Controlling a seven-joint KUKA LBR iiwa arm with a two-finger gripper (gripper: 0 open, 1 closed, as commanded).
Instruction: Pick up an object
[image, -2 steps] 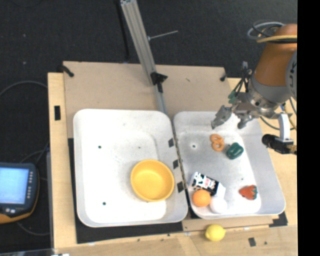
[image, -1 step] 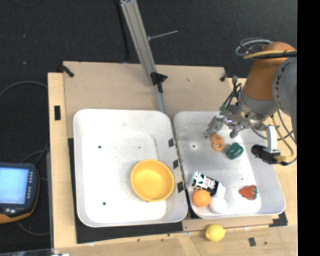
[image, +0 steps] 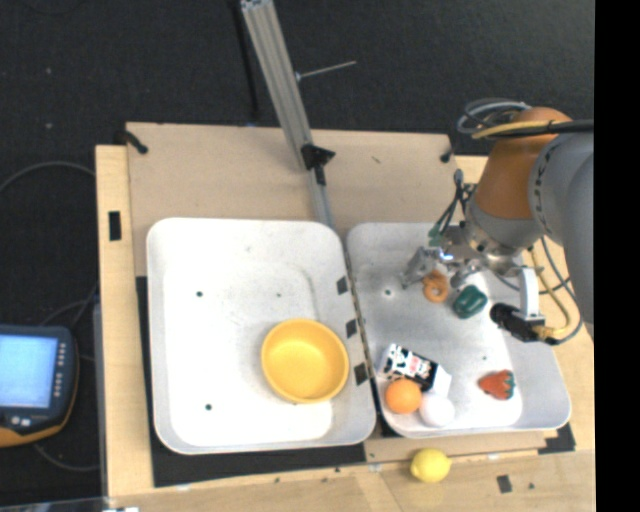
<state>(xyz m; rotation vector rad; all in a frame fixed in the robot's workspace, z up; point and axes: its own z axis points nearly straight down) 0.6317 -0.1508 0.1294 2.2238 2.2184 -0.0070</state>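
My gripper (image: 437, 268) hangs over the back of the right bin (image: 385, 250), under the grey arm with its orange band (image: 510, 185). Right below it lies a small orange-brown object (image: 436, 290), with a green object (image: 468, 300) beside it on the right. Whether the gripper touches either one is unclear. At the front of the same bin sit a black-and-white carton (image: 412, 366), an orange (image: 403, 397), a white ball (image: 437, 409) and a red object with a green top (image: 496, 384).
A yellow bowl (image: 305, 360) rests in the left bin (image: 200, 270) near its front right. A lemon (image: 429, 465) lies on the bench in front of the right bin. A slanted metal pole (image: 285, 90) rises behind the bins. A screen unit (image: 30, 380) sits far left.
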